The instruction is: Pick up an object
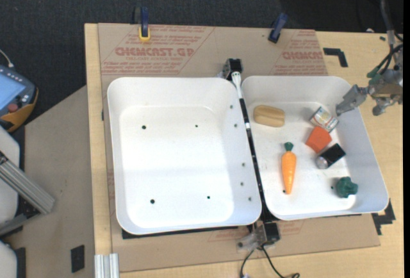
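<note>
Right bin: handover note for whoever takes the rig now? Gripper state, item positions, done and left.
Gripper: hangs at the right white bin's upper right rim, with nothing visibly between its fingers; whether they are open or shut is unclear.
Items, all in the right bin: tan bread-shaped block upper left; small silver and white can just beside the gripper; orange block below the can; black and grey cylinder touching the orange block; orange toy carrot with green top centre; dark green lump lower right.
Done: nothing lifted.
Left: the whole pick. The can looks nearest.
</note>
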### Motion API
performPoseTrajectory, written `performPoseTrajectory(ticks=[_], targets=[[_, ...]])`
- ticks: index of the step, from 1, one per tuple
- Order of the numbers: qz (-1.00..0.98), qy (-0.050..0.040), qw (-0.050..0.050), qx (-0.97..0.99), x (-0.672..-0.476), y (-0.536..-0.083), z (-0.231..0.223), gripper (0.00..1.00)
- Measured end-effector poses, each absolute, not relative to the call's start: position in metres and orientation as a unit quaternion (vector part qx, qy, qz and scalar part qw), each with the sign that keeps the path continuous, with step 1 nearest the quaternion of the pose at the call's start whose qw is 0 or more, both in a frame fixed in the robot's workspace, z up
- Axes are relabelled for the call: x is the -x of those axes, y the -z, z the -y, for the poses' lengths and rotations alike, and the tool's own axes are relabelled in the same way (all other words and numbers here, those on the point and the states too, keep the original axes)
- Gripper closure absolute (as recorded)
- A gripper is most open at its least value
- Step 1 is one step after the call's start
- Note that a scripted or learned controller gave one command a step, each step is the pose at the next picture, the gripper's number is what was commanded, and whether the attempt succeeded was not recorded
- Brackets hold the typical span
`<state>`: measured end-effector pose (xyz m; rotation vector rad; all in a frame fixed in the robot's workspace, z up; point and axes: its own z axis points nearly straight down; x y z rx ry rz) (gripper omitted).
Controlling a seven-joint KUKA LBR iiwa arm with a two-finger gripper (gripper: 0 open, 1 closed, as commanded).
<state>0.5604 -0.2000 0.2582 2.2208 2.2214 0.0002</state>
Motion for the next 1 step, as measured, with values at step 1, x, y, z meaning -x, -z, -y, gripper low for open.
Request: performPoseTrajectory(ticks=[1], targets=[[-0.710, 0.0017, -0.007, -0.704, -0.5556, -0.1457, 0.1170, 0.00]])
